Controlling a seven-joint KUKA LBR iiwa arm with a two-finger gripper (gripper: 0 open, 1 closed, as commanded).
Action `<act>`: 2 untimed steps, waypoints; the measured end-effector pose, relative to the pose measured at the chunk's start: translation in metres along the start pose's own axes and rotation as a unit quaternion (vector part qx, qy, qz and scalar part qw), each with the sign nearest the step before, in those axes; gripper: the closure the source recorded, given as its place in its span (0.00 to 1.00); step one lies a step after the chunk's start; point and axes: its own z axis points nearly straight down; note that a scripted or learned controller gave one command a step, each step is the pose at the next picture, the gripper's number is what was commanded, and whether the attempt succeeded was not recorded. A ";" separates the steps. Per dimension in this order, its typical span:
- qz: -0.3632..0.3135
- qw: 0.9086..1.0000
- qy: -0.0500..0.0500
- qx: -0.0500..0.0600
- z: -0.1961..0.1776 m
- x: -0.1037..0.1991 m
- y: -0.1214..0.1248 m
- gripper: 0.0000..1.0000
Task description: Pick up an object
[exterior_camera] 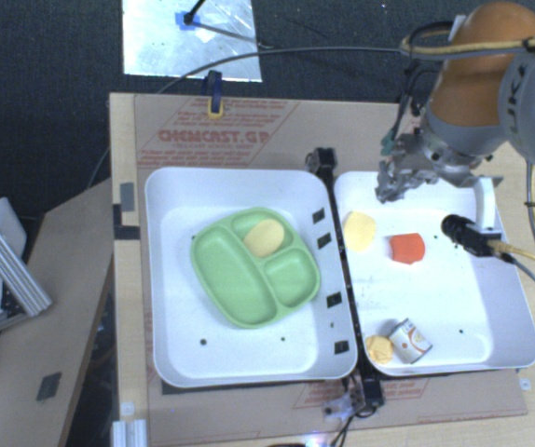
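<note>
My gripper (390, 192) hangs over the far left part of the right bin (500, 329), just above and right of a pale yellow piece (360, 230). A red-orange block (407, 248) lies a little further right in the same bin. Near the bin's front edge sit a small yellow item (377, 347) and a crumpled silver and brown item (409, 339), touching each other. Nothing shows between the fingers.
The left bin (179, 343) holds a green divided tray (240, 287) with a yellow piece (266, 237) in its far compartment. A black divider with clips (337, 259) runs between the bins. A blue clamp (214, 92) stands on the board behind.
</note>
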 end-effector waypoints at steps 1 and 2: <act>0.000 1.000 0.000 0.000 -0.002 0.057 -0.012 1.00; 0.000 1.000 0.000 0.001 0.016 0.104 -0.030 1.00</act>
